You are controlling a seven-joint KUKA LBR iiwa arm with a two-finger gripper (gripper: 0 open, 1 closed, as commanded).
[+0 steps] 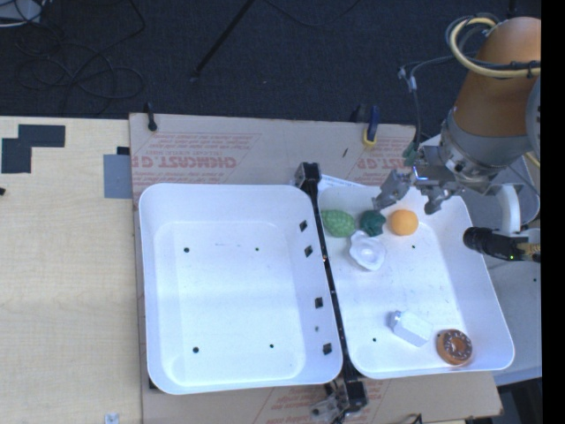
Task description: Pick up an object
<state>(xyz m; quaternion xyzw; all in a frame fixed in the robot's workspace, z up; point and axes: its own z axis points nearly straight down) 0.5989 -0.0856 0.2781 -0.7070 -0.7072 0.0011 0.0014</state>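
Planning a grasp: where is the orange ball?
In the right bin, near its far edge, beside the dark green object, below the gripper.

Grey arm [487, 135] with a broad orange band, looped pale cables, and a dark metal pincer [410, 197].

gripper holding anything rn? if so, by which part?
Nothing held. The gripper is open above the right bin, fingers spread over the orange ball, with nothing between them.
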